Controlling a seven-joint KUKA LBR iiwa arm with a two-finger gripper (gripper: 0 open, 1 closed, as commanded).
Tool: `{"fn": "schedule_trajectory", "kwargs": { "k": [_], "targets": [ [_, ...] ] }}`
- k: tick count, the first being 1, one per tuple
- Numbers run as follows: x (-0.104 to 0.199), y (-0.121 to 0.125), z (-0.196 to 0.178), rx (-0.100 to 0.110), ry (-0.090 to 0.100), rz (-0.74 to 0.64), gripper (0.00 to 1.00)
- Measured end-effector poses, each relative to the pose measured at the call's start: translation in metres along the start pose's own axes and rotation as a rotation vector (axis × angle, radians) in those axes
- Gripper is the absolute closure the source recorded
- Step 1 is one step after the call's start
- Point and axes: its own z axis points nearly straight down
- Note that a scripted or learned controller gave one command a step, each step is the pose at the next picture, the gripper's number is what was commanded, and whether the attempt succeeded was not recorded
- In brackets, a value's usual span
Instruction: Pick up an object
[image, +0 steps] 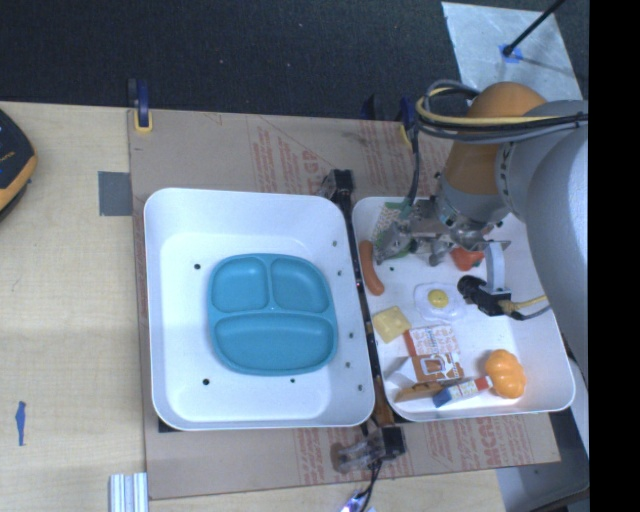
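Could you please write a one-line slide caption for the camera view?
Gripper poised over right bin of toy food; blue plate in left bin.

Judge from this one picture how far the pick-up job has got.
Done: the arm has reached over the right bin, its claw low at the far end. In hand: nothing visibly held. Left: the grasp and lift; the sausage, cheese and orange lie in the bin.

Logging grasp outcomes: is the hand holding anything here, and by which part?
Cannot be told. The hand is low at the back of the right bin, between the hot dog and a red item; no object shows gripped in it.
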Motion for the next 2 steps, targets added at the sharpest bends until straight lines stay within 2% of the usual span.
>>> {"fn": "schedule_trajectory", "kwargs": {
  "k": [1, 2],
  "targets": [
    [0.096, 0.005, -0.112, -0.041, -0.003, -0.014, 0.0],
    [0.08, -0.055, -0.102, -0.025, -0.007, -0.005, 0.0]
  ]
}}
